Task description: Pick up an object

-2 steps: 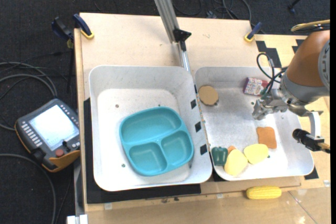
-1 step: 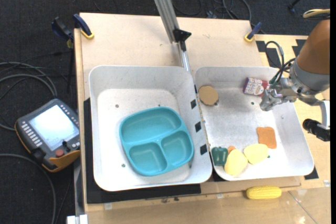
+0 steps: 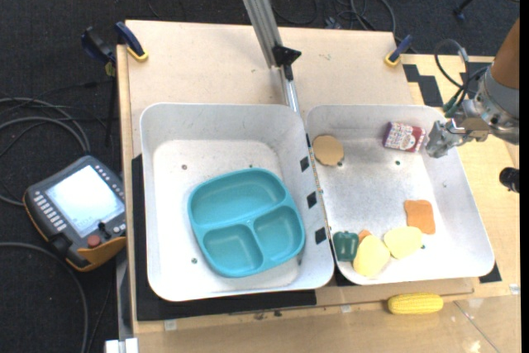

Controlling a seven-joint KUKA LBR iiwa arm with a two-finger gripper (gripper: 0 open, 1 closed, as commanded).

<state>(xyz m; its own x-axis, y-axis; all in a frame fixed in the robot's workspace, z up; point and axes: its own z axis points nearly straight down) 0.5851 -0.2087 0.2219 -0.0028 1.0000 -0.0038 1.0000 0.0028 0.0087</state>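
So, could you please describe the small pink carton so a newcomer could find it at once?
Look in the right bin, at its far right corner. The pink carton lies there beside the gripper, the bin's sole pink, printed item.

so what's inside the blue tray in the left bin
The blue tray sits in the left bin with three compartments, all showing bare blue bottoms, nothing in them. The bin floor under the tray is covered, so anything beneath it cannot be seen.

The bench (image 3: 207,62) bears two white bins (image 3: 165,128) and a corn cob (image 3: 416,304).
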